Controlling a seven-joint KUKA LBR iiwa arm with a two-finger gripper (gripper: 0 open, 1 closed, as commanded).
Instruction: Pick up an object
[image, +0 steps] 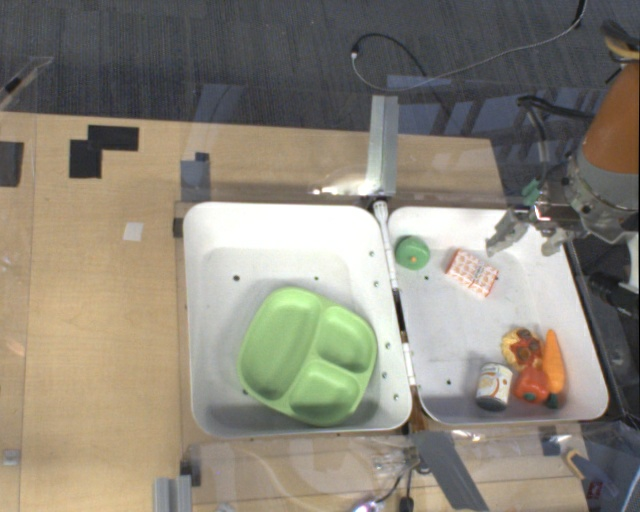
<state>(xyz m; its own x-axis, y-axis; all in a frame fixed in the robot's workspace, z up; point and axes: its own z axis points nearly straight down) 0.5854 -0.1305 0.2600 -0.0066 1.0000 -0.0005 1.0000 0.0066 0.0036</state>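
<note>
Two bins sit side by side on the bench (80, 330), their inner walls touching. The left bin (215, 240) holds a divided tray (308, 354) toward its near side. In the right bin (590, 330), a ball (411, 251) lies by the far left corner, a packet (471, 273) just right of it. My gripper (526, 235) hangs over the far edge, right of the packet. Near the front right corner, a can (493, 386), a carrot (553, 361) and other small items huddle together.
</note>
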